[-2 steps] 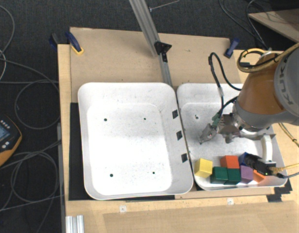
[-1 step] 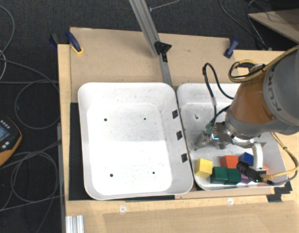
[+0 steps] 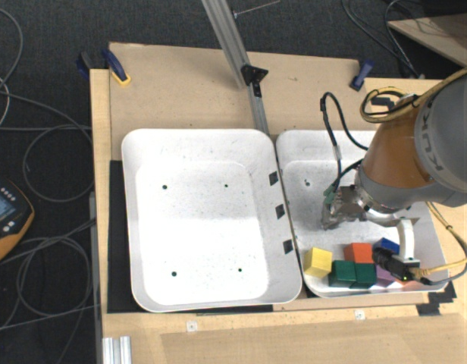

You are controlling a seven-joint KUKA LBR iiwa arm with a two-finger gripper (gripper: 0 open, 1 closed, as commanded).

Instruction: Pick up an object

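Note:
My gripper (image 3: 330, 217) hangs over the middle of the right bin (image 3: 309, 169), pointing down and to the left, with nothing visible between its fingertips. Below it, along the bin's front wall, lie a yellow block (image 3: 319, 262), a green block (image 3: 352, 273), an orange block (image 3: 362, 252), a blue piece (image 3: 387, 245) and a purple piece (image 3: 387, 277). The yellow block sits about sixty pixels below the gripper. The grey arm with its orange band (image 3: 393, 161) covers the bin's right side.
The left bin (image 3: 142, 203) lies beside the right one, with black clips (image 3: 280, 211) along the shared wall. A slanted metal pole (image 3: 233, 44) rises behind the bins. Cables loop above the arm and over the floor at left.

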